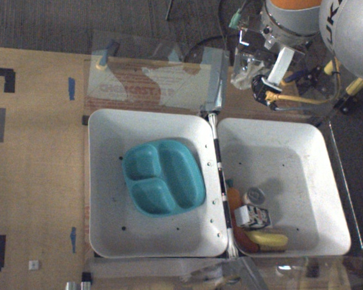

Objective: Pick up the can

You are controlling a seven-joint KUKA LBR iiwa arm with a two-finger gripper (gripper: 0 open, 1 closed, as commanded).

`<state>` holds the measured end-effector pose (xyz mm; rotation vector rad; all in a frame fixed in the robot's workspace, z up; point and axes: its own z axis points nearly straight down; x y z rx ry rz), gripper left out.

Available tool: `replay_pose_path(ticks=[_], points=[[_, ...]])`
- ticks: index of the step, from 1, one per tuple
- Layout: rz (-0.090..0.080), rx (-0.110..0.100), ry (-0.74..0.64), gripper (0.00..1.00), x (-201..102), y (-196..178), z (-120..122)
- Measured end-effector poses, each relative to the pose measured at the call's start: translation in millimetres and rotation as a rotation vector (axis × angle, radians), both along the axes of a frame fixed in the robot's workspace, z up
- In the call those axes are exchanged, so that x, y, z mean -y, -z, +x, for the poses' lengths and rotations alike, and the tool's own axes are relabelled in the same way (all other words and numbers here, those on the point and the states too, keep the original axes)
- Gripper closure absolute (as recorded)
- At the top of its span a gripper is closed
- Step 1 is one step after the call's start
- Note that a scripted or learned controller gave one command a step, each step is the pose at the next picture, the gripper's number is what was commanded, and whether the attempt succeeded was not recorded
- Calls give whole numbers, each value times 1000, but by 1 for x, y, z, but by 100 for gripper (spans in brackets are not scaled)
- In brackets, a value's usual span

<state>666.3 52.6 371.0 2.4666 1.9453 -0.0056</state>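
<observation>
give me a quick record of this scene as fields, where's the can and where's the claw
left bin: holds a teal divided plate
right bin: items crowded along its left wall, toward the near corner
can: grey top facing up, just behind a white carton
other items: yellow banana-like piece nearest the front wall; orange piece against the left wall
claw: beyond the right bin's far edge, away from the can
task state: can in the bin, not yet picked up

Silver can in right bin
</observation>
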Motion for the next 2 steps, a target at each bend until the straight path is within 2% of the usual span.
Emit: replay_pose_path(ticks=[1, 2], points=[[-1, -1, 105, 100, -35, -61, 2], [1, -5, -140, 100, -47, -43, 1]])
